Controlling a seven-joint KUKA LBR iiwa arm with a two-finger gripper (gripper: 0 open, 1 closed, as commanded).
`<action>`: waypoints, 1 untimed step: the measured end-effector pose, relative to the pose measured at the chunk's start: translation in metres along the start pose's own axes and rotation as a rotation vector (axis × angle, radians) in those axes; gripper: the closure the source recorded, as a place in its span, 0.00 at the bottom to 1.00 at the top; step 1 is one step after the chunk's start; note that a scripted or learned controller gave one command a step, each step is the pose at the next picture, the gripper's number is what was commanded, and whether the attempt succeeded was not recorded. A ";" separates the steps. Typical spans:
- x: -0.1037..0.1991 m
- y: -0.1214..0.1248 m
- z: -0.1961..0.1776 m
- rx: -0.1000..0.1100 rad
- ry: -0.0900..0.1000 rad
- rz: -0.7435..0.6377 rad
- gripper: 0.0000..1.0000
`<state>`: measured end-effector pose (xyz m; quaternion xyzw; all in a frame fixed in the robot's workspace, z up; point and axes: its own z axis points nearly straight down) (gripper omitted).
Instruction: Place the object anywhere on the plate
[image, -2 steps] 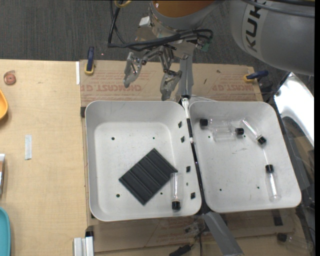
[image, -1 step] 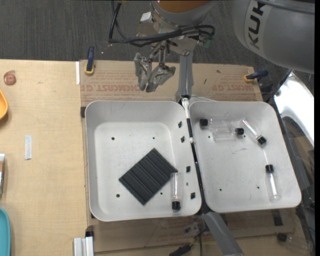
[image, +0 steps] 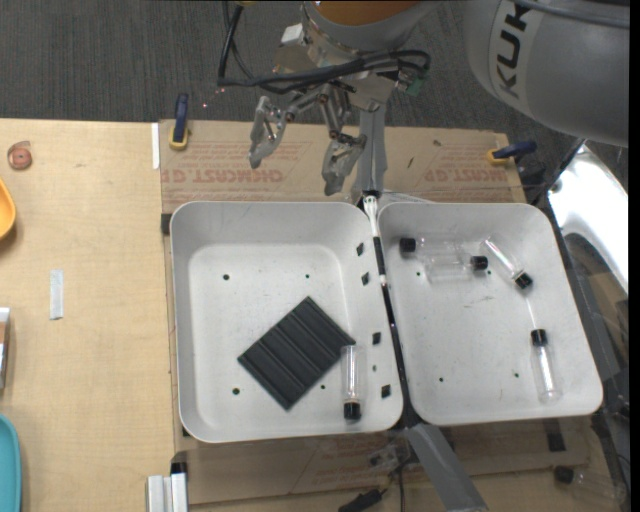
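**Claw high above the bins, vial beside the plate**

Camera view. Cut off at the top edge: the arm's orange band (image: 362, 12) and most of the wrist. Cropped at the upper right: the big grey arm body (image: 560, 60), with lettering partly out of frame. Hard to make out in the right bin (image: 575, 300): several clear vials with black caps, glass nearly lost against the white floor, one along the 3 o'clock wall (image: 543, 362), a cluster near 12 o'clock (image: 455, 258). Exact count there uncertain.

Claw (image: 300, 160) poised over the cardboard beyond the bins, at about 12 o'clock of the left bin (image: 190, 300), fingers spread apart, nothing between them.

In the left bin, a dark ribbed plate (image: 296, 352) lying flat, turned diagonally. A clear vial (image: 351, 380) just beside the plate's 4 o'clock corner, cap toward 6 o'clock, on the bin floor rather than on the plate.

Under the bins, brown printed cardboard (image: 440, 165) clipped by blue-and-yellow clamps. At 9 o'clock, pale wooden worktop (image: 90, 300) with small objects cropped at the edge. Beyond, dark carpet (image: 100, 60).
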<state>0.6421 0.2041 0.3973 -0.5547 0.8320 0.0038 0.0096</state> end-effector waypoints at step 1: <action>0.000 -0.002 -0.010 0.002 -0.006 0.006 1.00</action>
